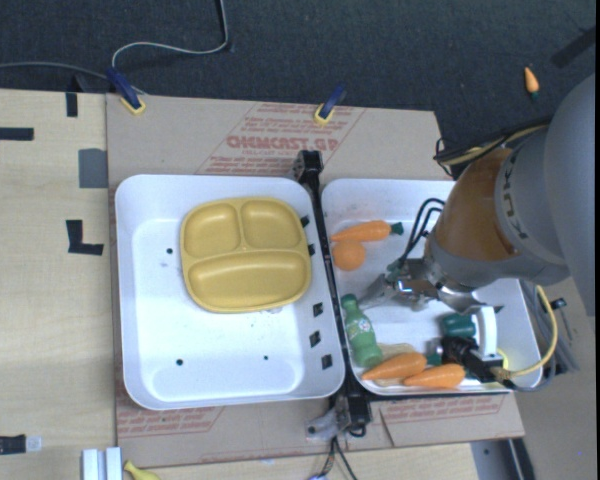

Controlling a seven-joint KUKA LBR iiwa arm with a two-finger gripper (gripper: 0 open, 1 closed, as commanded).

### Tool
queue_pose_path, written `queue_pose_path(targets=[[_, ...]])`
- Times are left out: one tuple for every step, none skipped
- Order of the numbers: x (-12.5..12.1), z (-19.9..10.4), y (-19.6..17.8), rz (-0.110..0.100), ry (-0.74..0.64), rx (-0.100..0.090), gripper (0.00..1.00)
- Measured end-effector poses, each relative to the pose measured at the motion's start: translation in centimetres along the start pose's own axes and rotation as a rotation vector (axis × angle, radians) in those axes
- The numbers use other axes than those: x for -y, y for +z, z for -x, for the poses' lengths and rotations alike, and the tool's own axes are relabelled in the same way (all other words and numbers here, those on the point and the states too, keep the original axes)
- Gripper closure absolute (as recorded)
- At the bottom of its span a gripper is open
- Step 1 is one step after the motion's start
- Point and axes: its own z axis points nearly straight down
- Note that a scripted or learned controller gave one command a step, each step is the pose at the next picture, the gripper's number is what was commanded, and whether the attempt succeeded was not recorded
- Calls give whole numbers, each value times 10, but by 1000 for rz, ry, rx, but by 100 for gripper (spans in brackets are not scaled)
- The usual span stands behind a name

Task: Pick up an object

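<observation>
**A:** How far along is the pick, judging by this moment?

**B:** Not far, by the look of it. The arm (500,218) reaches into the right bin (420,190) from the right, and its gripper (405,283) sits low over the middle of that bin, but nothing can be seen lifted. Every object there lies on the bin floor.

**A:** Which objects?

**B:** An orange carrot (365,232) near the far wall with a small orange ball (349,256) touching it, a green bottle (359,331) along the divider side, and two more carrots (420,370) at the near wall. The bottle is nearest the gripper, so it is the likely target, though that is a guess.

**A:** Is the claw released or clenched?

**B:** That cannot be told. The metal end is small and dark against the wrist, and its tips blend into the bin floor.

**A:** What else is hard to make out?

**B:** The wrist covers the right part of the bin, so anything beneath it is hidden. A dark and teal item (460,333) beside the near carrots is partly covered too; it cannot be named with confidence. The left bin (140,288) holds a yellow divided plate (246,252), in plain view.

**A:** So what is left?

**B:** The grasp itself and the lift, as far as can be judged
</observation>
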Motion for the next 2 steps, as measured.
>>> queue_pose_path(targets=[[-81,-3,0,1,1,6,0],[-38,-9,-22,-6,0,-1,0]])
